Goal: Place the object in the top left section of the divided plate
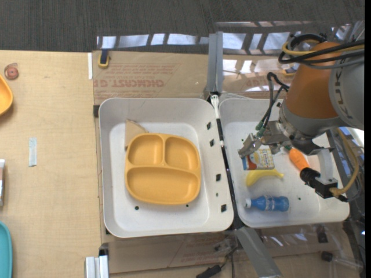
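An orange-yellow divided plate (163, 184) lies in the left bin (113, 155) with nothing in it; its top left section (145, 149) is the small compartment at the back left. The gripper (253, 146) hangs low in the right bin (232, 126), at the back left corner of a small red, white and blue packet (264, 158). The arm's orange band sits above and to the right of it. A yellow banana (264, 176), a blue bottle (268, 203) and an orange carrot (298, 159) lie close by in the same bin.
A piece of brown cardboard (134, 131) pokes out from under the plate's back left edge. The bin walls meet in a ridge (219, 149) between the gripper and the plate. Black cables and a bracket (319, 181) hang on the right.
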Tool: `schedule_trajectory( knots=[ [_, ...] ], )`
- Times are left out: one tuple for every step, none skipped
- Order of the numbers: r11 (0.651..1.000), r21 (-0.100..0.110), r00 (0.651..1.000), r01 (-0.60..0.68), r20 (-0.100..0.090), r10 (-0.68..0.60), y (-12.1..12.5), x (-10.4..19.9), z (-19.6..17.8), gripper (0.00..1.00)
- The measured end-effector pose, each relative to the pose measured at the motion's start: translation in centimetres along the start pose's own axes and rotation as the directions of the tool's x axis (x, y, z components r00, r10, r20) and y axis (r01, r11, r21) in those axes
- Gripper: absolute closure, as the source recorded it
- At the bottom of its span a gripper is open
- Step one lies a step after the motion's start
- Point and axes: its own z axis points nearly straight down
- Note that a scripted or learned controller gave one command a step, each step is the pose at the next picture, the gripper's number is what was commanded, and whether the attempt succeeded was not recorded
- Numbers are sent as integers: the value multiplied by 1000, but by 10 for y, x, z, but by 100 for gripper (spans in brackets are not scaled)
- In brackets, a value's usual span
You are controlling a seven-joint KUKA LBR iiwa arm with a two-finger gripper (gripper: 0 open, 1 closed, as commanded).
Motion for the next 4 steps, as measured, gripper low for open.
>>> schedule_trajectory(
  knots=[
    [1000, 0, 1000, -26, 0, 26, 42, 73, -90, 100],
    [978, 1, 978, 210, 0, -210, 37, 145, -59, 100],
    [956, -1, 956, 292, 1, -292, 87, 193, -75, 100],
    [907, 1, 907, 420, 0, -420, 87, 237, 7, 100]
  ],
)
